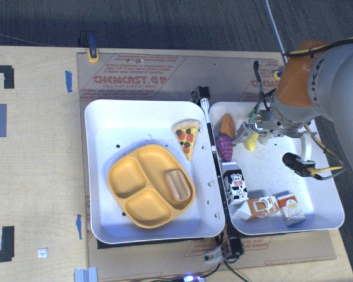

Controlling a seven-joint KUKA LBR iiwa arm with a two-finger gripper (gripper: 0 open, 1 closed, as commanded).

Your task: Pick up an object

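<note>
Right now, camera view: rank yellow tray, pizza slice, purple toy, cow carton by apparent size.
1. yellow tray, by far the largest
2. pizza slice
3. cow carton
4. purple toy
Pizza slice and cow carton look close; the last three are hard to separate.

Board (135, 78) behind bins — red "CHEMCAST GP".

My bench (35, 175) was pale wood, with black marks and blue patches towards its left. A brown board (165, 75) printed in red lay flat on it, a blue clamp (92, 47) at the far left corner. On that board sat the left bin (106, 128) and the right bin (329, 207), side by side, rims touching.
</note>
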